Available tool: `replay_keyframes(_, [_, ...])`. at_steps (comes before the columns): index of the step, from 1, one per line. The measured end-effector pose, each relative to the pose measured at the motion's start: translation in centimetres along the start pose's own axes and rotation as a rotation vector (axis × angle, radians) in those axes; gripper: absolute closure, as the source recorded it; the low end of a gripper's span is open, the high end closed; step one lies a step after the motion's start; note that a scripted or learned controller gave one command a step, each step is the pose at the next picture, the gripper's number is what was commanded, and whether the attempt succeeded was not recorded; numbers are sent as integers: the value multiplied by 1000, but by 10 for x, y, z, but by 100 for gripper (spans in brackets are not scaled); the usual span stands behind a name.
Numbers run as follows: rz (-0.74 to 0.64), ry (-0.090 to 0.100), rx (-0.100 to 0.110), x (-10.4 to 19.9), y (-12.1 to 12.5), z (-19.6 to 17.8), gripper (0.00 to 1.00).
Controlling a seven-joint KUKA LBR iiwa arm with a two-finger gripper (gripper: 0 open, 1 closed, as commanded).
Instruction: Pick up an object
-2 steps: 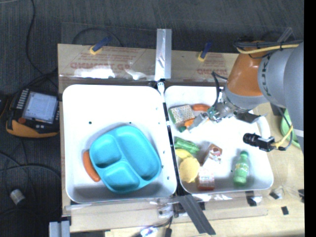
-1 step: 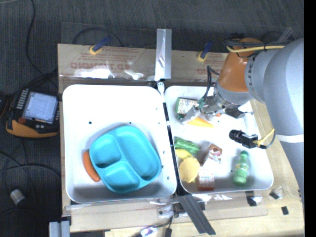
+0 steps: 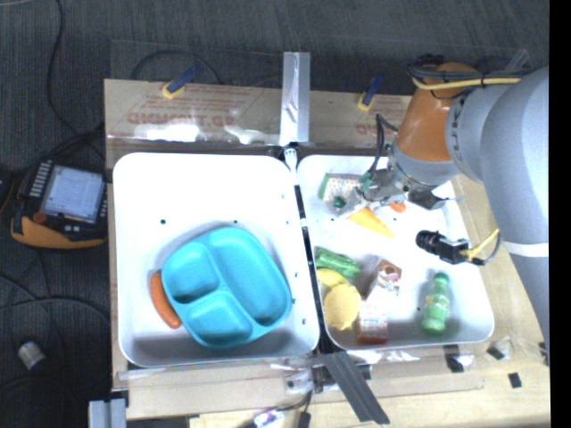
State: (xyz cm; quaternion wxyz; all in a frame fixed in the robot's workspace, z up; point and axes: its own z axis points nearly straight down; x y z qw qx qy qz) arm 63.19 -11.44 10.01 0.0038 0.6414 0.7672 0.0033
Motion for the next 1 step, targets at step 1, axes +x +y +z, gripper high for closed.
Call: replay_keyframes(1, [345,-2,14,14,-15,-59,100])
